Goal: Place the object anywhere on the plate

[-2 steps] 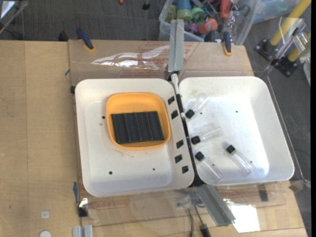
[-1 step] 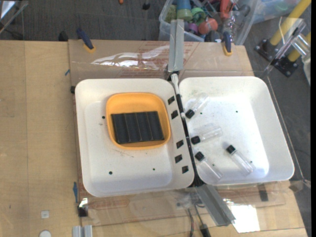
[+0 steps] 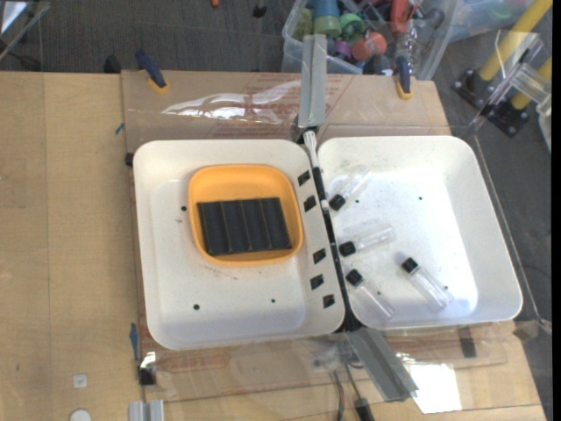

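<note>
A pale wooden bench (image 3: 61, 235) carries two shallow white bins side by side, seen from above at a slant. At the far left corner of the clear sheet (image 3: 219, 105) under the bins, a blue clamp (image 3: 151, 70) grips the bench edge. The left bin (image 3: 175, 314) holds an orange plate (image 3: 203, 191) with rounded corners, set toward the bin's back half. On the plate lies the black ribbed slab (image 3: 244, 226) — flat, its grooves running front to back, filling most of the plate's floor and touching its front rim. A few dark specks dot the white floor around the plate.

Along the seam where the bins meet, a row of small black tabs (image 3: 317, 256) runs front to back, and a grey metal bar (image 3: 311, 82) reaches from the seam toward the rear of the bench.

The right bin (image 3: 491, 235) holds four clear tubes with black caps, scattered on its left and middle floor — one near the seam at the back (image 3: 351, 187), one just in front of it (image 3: 368, 238), one near the front (image 3: 370, 295), and one lying aslant toward the middle (image 3: 425, 281).

Behind the bins, a clear tub (image 3: 377, 16) brims with coloured toys, and a second blue clamp (image 3: 403, 77) stands just below it. Whether the end effector is spread or pressed together cannot be told.
</note>
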{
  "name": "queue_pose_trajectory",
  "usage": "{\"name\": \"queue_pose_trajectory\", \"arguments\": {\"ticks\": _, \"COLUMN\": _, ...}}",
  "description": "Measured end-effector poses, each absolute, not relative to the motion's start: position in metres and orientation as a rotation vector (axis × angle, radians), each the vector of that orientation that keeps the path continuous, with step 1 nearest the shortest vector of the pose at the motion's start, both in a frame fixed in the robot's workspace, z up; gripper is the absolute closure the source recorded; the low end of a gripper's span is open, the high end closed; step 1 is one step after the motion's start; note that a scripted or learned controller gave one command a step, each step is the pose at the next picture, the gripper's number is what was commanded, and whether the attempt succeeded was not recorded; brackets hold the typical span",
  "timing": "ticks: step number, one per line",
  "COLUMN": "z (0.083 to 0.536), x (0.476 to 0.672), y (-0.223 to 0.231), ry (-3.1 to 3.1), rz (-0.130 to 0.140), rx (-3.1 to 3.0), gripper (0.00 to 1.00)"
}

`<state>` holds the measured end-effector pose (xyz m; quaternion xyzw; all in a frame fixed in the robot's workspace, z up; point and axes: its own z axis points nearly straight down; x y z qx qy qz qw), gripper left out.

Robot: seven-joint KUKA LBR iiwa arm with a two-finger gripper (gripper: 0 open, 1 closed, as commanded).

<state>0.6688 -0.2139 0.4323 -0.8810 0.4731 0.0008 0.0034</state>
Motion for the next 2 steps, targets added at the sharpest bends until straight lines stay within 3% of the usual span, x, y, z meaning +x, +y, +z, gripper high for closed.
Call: {"name": "queue_pose_trajectory", "arguments": {"ticks": 2, "z": 0.4312, "x": 0.6687, "y": -0.2143, "ry": 0.529, "rz": 0.003, "rx": -3.089, "gripper": 1.00}}
